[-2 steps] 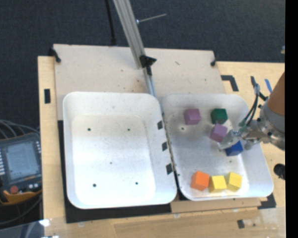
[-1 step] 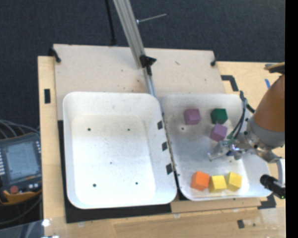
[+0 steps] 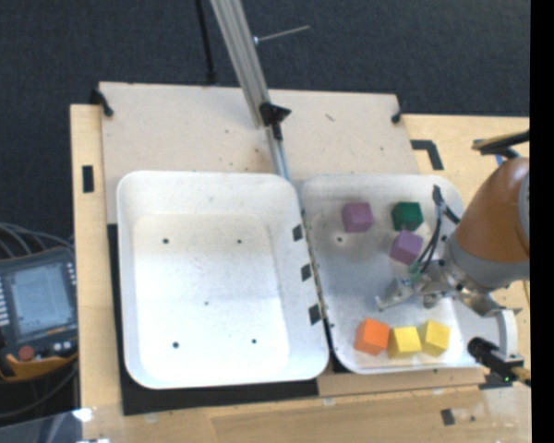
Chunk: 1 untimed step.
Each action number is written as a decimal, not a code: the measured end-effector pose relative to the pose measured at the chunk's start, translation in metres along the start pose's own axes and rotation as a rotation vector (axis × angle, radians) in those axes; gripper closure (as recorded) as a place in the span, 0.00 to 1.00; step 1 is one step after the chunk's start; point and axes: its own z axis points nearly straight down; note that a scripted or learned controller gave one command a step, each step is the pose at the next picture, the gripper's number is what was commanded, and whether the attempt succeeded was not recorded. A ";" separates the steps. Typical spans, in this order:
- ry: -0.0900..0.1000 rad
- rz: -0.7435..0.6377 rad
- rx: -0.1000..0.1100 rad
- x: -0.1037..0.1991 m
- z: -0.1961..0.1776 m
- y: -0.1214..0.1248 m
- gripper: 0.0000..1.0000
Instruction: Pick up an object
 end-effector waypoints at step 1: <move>-0.001 0.007 -0.009 -0.001 -0.013 0.002 1.00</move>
